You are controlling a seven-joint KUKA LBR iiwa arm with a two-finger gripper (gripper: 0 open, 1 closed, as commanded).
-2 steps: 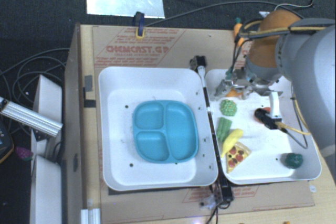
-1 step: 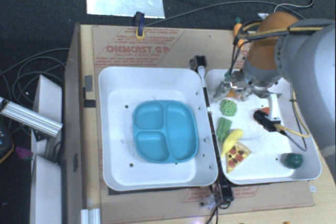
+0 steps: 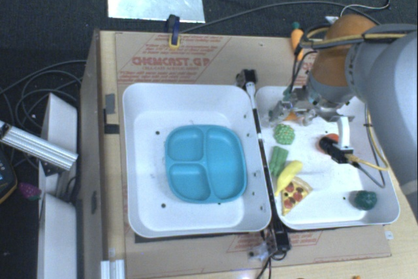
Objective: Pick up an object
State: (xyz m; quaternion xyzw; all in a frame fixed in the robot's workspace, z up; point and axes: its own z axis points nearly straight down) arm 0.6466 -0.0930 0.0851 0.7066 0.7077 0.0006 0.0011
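My gripper point(image 3: 285, 110) is low over the far left part of the right bin point(image 3: 385, 206), with the grey arm and its orange band behind it. Just below the gripper lies a round green bumpy toy point(image 3: 283, 134). A small orange piece point(image 3: 304, 119) shows right beside the gripper, partly hidden by it. Further toward the front, along the bin's left side, lie a green vegetable point(image 3: 278, 159), a yellow banana point(image 3: 290, 174) and a pizza slice point(image 3: 295, 193). A dark green ball point(image 3: 364, 199) rests at the front right. I see nothing clearly held.
The left bin point(image 3: 140, 140) holds a blue divided plate point(image 3: 205, 163). A small red-orange piece point(image 3: 331, 138) lies in the right bin near the wrist. A ridge between the bins point(image 3: 259, 140) runs just left of the gripper. Cables hang behind the arm.
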